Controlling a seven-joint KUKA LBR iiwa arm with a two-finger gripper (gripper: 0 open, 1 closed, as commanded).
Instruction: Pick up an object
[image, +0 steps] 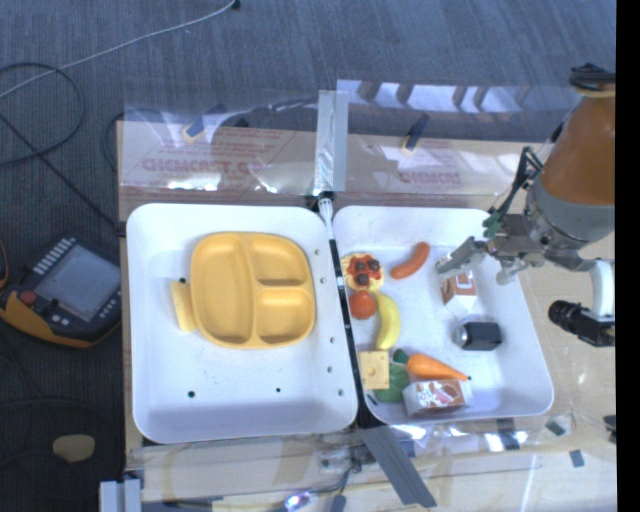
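My gripper (481, 264) hangs over the right bin (525, 395) near its far right side, open, with nothing between its fingers. Just below it lies a small brown and white carton (460, 289). A black block (480, 334) sits nearer the front. Further left are a red sausage (410, 260), a round pizza toy (362, 268), a tomato (363, 304) and a banana (388, 322). Along the front lie a cheese cube (374, 369), a carrot (434, 367) and a red and white carton (437, 397).
The left bin (150, 400) holds a yellow divided plate (253, 288) with a small yellow piece (181, 305) beside it. The wall between the bins (340, 300) runs down the middle. A handheld pendant (62, 290) lies on the floor at far left.
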